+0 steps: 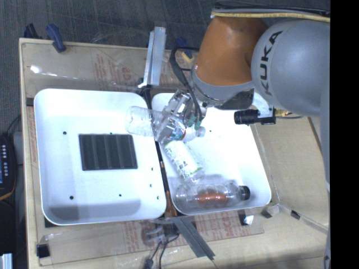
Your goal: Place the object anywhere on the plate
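The gripper (178, 115) clasps a clear plastic bottle (147, 122) at the bins' divider, three o'clock from the ribbed dark rectangular plate (107, 152).

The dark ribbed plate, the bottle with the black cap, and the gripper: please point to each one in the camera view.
dark ribbed plate (107, 152), camera view, centre of its surface.
bottle with the black cap (210, 194), camera view, middle of its clear body.
gripper (175, 118), camera view, between its fingertips.

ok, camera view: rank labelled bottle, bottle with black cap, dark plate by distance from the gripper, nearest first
1. labelled bottle, right bin, just below the gripper.
2. bottle with black cap, right bin's near edge.
3. dark plate, middle of the left bin.
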`<state>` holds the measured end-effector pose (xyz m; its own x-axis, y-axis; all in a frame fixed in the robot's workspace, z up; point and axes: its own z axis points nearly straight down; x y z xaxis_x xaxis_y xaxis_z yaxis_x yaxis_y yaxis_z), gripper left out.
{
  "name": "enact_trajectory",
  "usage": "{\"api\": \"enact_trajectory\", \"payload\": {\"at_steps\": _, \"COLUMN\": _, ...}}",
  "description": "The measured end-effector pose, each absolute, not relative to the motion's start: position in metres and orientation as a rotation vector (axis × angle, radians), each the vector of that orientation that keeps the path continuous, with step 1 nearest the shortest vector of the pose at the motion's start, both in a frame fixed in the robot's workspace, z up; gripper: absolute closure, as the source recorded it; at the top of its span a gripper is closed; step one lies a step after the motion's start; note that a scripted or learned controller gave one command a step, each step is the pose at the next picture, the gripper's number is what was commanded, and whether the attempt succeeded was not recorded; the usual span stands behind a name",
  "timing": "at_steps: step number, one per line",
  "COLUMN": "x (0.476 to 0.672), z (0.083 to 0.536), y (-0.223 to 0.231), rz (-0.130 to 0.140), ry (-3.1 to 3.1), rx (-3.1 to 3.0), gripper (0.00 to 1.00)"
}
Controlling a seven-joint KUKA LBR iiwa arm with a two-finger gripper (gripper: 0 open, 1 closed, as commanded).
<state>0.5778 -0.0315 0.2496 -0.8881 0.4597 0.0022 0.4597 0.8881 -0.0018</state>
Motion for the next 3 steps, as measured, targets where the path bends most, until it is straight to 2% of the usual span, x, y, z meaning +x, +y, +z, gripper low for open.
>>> {"api": "enact_trajectory", "payload": {"at_steps": 1, "x": 0.541, "z": 0.314, "y": -0.007, "rz": 0.001, "ry": -3.022, "rx": -0.869, "gripper": 1.0}}
{"api": "enact_trajectory", "payload": {"at_steps": 2, "x": 0.553, "z": 0.212, "y": 0.054, "rz": 0.004, "ry": -2.913, "rx": -1.169, "gripper": 1.0}}
{"api": "enact_trajectory", "payload": {"at_steps": 3, "x": 0.539, "z": 0.245, "y": 0.07, "rz": 0.0, "ry": -2.977, "rx": -1.008, "gripper": 1.0}}
